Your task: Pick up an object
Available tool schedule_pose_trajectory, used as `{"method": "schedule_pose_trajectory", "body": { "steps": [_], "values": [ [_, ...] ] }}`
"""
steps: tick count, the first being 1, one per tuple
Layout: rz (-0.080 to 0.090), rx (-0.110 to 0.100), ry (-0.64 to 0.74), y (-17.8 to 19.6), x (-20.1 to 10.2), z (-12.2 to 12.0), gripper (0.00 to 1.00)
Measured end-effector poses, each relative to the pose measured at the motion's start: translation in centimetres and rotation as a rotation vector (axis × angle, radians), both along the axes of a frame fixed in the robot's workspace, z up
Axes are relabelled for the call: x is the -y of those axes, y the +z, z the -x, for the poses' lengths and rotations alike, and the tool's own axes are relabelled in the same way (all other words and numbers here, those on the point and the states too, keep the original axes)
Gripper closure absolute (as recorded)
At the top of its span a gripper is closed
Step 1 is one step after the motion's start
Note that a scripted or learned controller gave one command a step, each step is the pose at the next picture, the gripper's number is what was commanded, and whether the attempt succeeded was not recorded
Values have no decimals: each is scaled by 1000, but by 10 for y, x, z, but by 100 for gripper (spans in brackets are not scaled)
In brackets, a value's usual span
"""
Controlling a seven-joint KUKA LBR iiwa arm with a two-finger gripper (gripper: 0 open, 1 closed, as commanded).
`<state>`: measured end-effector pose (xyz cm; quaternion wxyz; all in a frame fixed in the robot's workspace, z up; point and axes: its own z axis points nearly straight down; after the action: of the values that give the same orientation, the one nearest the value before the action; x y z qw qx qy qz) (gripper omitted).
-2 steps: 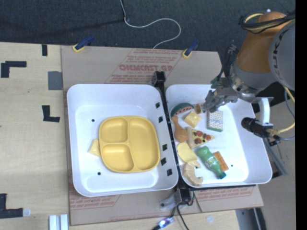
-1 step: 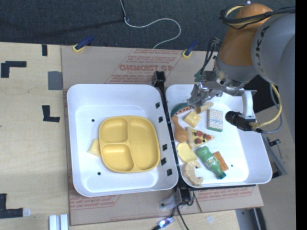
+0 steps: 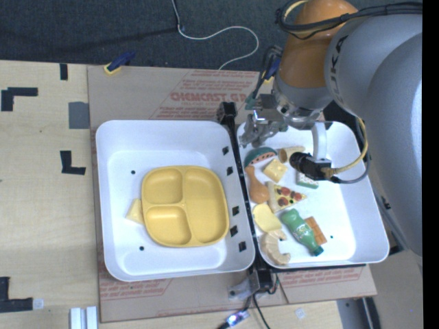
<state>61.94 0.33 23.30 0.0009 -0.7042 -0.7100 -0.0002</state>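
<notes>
The gripper (image 3: 257, 134) hangs at the right bin's (image 3: 357, 252) eleven o'clock corner, over the watermelon slice (image 3: 261, 157); I cannot tell the jaws' state. Judged step: approach. Next, it must descend squarely onto one toy.

The arm (image 3: 384, 94) is a thick, rounded grey tube with a smooth, dull-gloss shell. Above the wrist sits a bulbous orange band (image 3: 309, 40), glossy, with a bright highlight on top. Dark lettering runs down the grey shell beside the orange, too partial to read. Black and yellow cables (image 3: 357, 153) loop around the orange band and curve down the side. Below the band comes a grey metal flange, then the gripper (image 3: 260, 130), a cluttered silver-and-black assembly with a white bracket and a black cylinder beside it.
</notes>
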Motion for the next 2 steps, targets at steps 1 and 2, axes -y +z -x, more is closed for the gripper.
{"method": "schedule_pose_trajectory", "body": {
  "steps": [1, 2],
  "values": [
    [3, -2, -6, -18, -20, 2, 100],
    [3, -1, -6, -19, -20, -1, 100]
  ]
}}
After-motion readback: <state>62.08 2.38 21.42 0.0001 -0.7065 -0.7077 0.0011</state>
